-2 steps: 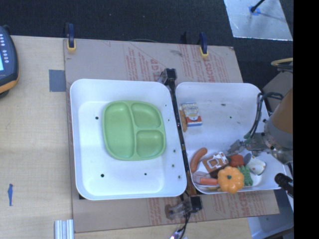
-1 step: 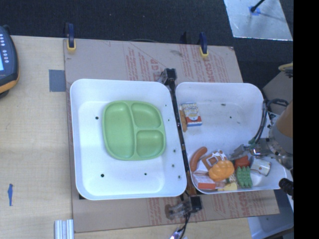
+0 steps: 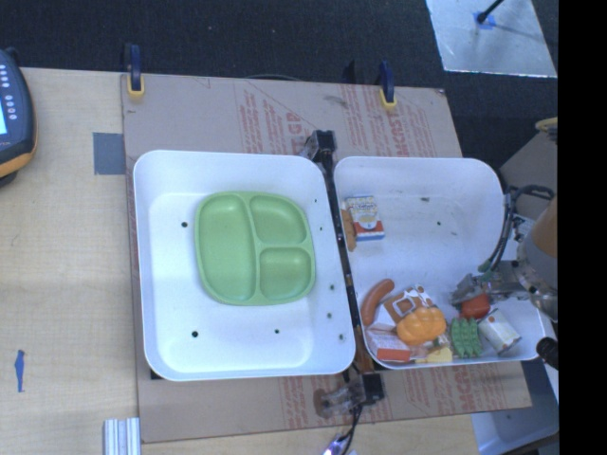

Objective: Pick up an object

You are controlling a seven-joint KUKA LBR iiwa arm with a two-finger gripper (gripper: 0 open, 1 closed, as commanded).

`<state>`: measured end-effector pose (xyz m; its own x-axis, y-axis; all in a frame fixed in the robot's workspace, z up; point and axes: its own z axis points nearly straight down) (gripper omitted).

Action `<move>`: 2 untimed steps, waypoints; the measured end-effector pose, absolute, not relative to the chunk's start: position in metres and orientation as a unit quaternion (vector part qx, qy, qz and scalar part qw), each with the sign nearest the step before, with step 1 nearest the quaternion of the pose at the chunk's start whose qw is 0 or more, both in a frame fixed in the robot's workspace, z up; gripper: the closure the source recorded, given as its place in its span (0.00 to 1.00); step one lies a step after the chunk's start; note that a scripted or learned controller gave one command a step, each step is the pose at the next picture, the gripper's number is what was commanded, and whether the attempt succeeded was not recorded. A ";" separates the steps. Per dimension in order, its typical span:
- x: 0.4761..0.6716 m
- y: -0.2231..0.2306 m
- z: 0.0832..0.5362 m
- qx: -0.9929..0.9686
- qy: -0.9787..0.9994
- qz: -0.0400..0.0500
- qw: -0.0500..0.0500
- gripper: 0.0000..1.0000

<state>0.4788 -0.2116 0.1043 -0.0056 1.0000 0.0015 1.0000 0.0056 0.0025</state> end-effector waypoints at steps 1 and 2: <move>0.478 -0.127 0.093 0.704 0.711 0.001 0.002 1.00; 0.542 -0.047 0.198 0.703 0.711 0.004 0.003 1.00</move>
